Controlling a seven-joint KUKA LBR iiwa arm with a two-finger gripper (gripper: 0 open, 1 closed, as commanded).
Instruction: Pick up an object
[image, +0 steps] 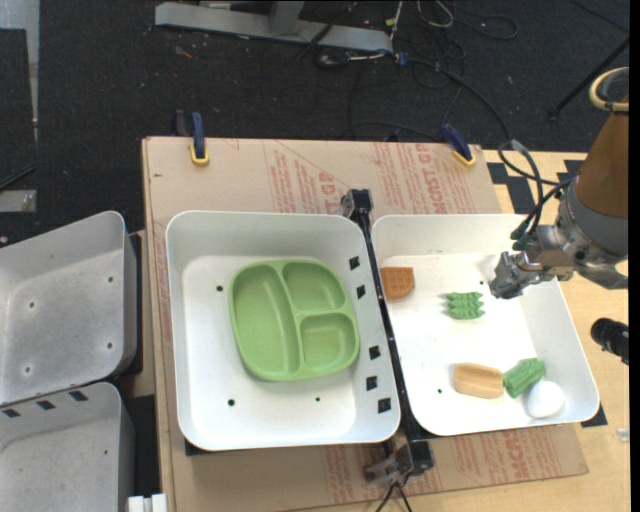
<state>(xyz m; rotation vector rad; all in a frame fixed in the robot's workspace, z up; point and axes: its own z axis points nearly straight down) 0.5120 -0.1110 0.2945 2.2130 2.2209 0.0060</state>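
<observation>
A: Your end effector (503, 277) hovers in the right bin (570, 320); whether it's open or closed, I can't tell.

B: And the object?

A: The green toy (464, 305) lies just beside it, not yet lifted. Everything's left.

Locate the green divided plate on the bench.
The green divided plate lies flat in the left bin, near its middle, across the divider from the orange block.

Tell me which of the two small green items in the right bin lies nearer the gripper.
The ridged green piece near the bin's middle, just left of the gripper. The other green piece sits lower, between the tan item and the white one.
</observation>
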